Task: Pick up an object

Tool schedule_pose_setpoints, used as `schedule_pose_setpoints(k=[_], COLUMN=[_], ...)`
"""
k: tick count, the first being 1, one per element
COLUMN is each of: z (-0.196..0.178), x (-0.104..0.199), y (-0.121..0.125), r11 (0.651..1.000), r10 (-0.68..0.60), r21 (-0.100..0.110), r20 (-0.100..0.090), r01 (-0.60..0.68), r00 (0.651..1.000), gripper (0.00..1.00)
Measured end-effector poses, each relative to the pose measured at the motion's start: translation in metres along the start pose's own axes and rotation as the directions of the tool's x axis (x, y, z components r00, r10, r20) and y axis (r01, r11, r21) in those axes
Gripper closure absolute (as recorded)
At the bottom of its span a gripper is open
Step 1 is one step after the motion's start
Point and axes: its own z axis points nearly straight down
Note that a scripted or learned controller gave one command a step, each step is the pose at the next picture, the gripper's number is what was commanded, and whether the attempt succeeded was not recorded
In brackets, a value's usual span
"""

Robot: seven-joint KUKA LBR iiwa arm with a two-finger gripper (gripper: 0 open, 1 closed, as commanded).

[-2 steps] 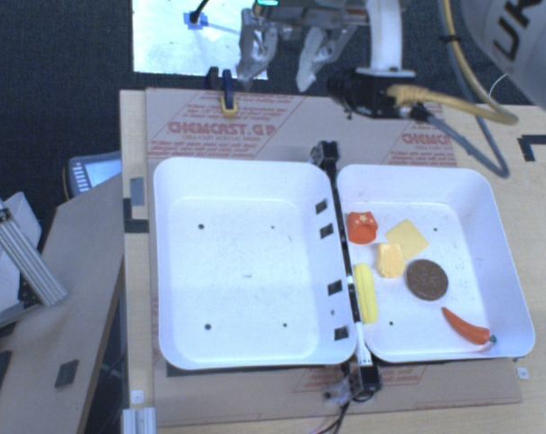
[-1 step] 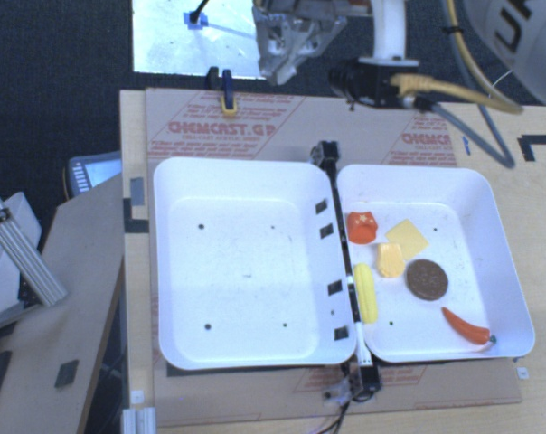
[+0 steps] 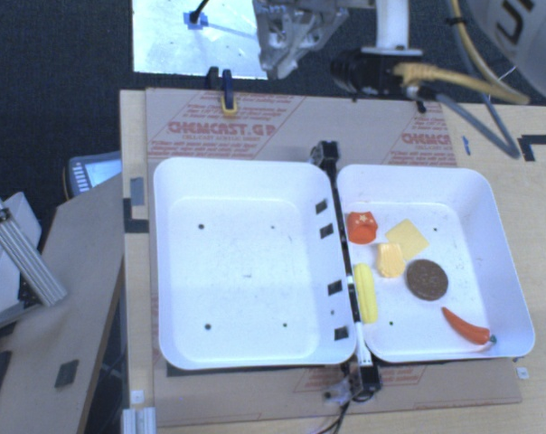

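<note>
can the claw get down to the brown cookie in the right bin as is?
Probably yes. The brown cookie lies flat with open space above it; the claw hangs high beyond the bins. The yellow block sits close beside it.

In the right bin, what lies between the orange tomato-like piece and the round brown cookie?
In the camera view, two yellow cheese-like blocks lie between the orange piece and the brown cookie: a paler wedge and a smaller block below it.

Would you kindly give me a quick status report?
Gripper high above the bench, beyond both bins. Orange chili pepper and round brown cookie in right white bin, untouched. Nothing blocking.
</note>
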Motion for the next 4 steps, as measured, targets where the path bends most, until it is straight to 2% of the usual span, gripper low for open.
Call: schedule_pose_setpoints(k=[4], z=[-0.034], x=[0.004], y=[0.007], r11=[1.0], r10=[-0.009], r21=[0.008], r20=[0.006], r01=[0.009], r00=[1.0], gripper=[1.0])
